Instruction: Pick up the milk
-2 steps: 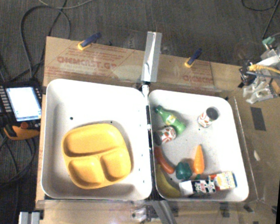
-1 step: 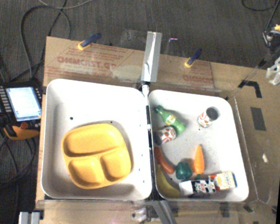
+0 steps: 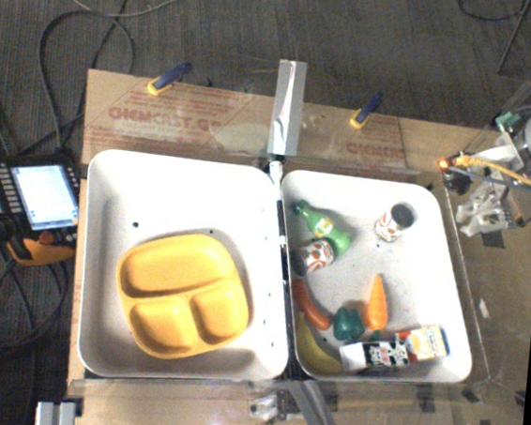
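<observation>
The milk (image 3: 394, 351) is a white carton with an orange end. It lies on its side along the front wall of the right bin (image 3: 436, 201), next to a green toy and a banana. My gripper (image 3: 480, 209) hangs outside that bin, just past its far right corner, over the bench. It is well away from the milk, with nothing seen in it.
The right bin also holds a green bottle (image 3: 321, 224), a red-patterned can (image 3: 317, 256), a small can (image 3: 392, 223), a carrot (image 3: 378, 302), a green toy (image 3: 348, 323) and a banana (image 3: 312, 350). A yellow divided plate (image 3: 184, 292) lies in the left bin (image 3: 107, 190).
</observation>
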### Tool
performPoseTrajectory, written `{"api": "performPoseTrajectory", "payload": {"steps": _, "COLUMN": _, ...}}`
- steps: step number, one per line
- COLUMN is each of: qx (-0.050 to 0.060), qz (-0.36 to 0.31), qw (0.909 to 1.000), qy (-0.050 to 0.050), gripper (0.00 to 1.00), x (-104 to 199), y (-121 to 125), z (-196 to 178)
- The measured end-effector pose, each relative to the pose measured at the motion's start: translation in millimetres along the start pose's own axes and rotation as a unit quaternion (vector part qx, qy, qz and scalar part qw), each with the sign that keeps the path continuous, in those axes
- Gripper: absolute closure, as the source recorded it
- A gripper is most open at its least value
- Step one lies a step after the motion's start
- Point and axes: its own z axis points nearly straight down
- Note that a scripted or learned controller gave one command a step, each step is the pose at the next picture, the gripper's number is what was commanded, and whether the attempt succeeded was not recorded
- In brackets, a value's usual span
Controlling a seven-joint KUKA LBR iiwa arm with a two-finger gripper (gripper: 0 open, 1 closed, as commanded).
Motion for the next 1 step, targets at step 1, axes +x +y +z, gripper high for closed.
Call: {"api": "performPoseTrajectory", "payload": {"steps": 1, "qx": 0.0, "qz": -0.03, "qw": 0.9996, "qy": 0.001, "gripper": 1.0, "x": -80.3, "y": -17.1, "z": 34.5}}
